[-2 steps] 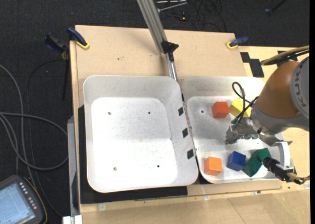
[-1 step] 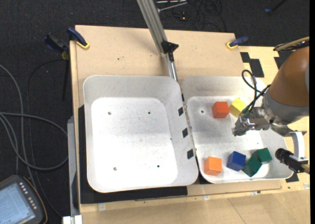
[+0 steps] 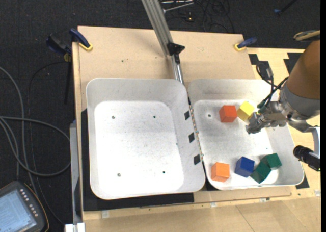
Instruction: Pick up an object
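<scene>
- Six blocks lie in the right bin [image 3: 285,139]; taking the yellow block [image 3: 246,109] as landmark, an orange block [image 3: 228,113] sits just beside it toward the left bin [image 3: 102,139].
- The hand [image 3: 253,125] hangs just below the yellow block, near it — whether it is wide or narrow I cannot tell, and nothing shows held in it.
- Well below the yellow block, along the bin's near wall: a second orange block [image 3: 220,171], a blue block [image 3: 244,166] and two green blocks [image 3: 266,167] touching.
- Risk, as I judge it: closing here may nudge the yellow block against its orange neighbour — a glancing push instead of a grasp.
</scene>
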You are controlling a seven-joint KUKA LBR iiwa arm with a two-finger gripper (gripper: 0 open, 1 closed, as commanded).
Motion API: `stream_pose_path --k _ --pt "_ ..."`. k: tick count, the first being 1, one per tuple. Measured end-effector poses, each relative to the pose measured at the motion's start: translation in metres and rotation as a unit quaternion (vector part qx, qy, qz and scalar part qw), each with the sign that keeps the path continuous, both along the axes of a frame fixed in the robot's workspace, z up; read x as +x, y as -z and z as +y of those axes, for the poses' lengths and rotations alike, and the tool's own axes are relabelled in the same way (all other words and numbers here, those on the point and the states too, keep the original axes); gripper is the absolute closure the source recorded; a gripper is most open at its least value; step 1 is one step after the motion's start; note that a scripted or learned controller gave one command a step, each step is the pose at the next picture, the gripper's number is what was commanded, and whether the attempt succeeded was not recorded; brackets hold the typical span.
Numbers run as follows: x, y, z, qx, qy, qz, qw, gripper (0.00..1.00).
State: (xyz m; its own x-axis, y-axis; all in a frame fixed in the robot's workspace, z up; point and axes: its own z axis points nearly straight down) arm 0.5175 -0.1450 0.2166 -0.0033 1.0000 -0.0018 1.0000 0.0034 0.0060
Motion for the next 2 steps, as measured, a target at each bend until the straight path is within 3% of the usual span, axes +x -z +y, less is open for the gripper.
stream_pose_path --k 1,2 --pt "0.002 -0.046 0.0 -0.0004 0.0 -0.001 1.0 1.0" --pt "0.027 -0.05 0.054 0.0013 -0.002 0.001 1.0 1.0"
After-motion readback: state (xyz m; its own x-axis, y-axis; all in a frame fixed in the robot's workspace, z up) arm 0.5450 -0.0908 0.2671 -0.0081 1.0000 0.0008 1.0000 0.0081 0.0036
